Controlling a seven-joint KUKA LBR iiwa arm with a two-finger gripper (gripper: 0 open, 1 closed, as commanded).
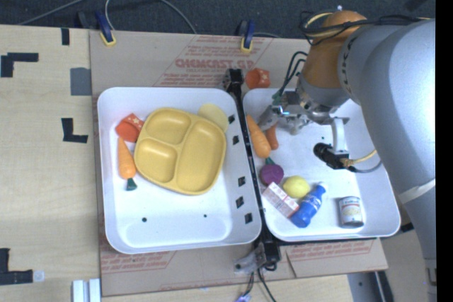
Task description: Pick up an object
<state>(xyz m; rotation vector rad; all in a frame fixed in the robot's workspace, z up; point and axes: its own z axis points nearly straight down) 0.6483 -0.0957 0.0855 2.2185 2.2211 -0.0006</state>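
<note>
camera view: two white bins side by side on a cardboard-covered bench. left bin (113,223) holds a yellow divided plate (180,150), tilted, with a carrot (126,160) and a red piece (129,128) at its left and a pale round item (212,114) at its upper right. right bin (375,219) holds a second carrot (258,138) near the divider, a purple item (271,172), a lemon (296,187), a blue bottle (308,206) just beside the lemon, a small box (280,199), and a can (350,211) near the lower right corner. the gripper (289,117) hangs low over the right bin's upper part, just beside the second carrot; nothing visibly between its fingers, grip state cannot be told.
</note>
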